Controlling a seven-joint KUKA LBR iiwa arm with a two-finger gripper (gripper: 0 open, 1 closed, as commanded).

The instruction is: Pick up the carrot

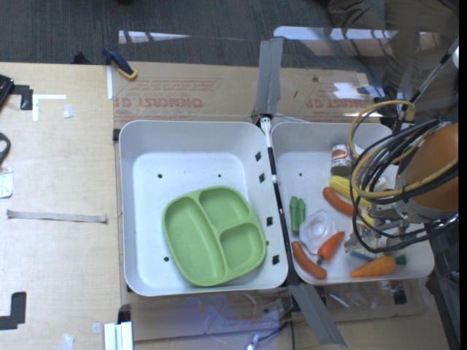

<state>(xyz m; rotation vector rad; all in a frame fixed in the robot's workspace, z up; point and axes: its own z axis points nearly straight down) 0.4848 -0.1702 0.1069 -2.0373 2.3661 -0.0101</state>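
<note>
An orange carrot (373, 267) with a green stub at its right end lies near the front wall of the right bin (306, 162). A smaller orange-red carrot-shaped piece (330, 245) lies just to its left, tilted against a clear plastic cup (317, 230). My gripper (371, 233) hangs low over the right side of this bin, directly behind the larger carrot and partly masked by black and yellow cables (376, 152). Nothing is visibly held.
The right bin also holds a small can (340, 157), a yellow corn piece (341, 184), two red-orange sausages (337, 200) (308, 261) and a green pod (297, 213). A green divided plate (214, 234) lies in the left bin (146, 152).
</note>
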